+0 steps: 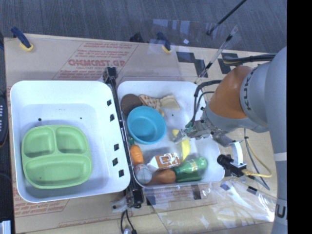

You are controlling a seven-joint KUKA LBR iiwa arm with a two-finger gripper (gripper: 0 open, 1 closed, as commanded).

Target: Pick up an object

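Banana [185, 149] partly hidden under the tool [187, 132], grip unclear

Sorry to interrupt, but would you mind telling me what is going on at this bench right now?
A grey robot arm with an orange band reaches from the right into the right white bin, its gripper low over a yellow banana-shaped toy beside a round blue bowl. A green bottle lies near the front wall. The left white bin holds a green divided plate. Nothing appears lifted yet.
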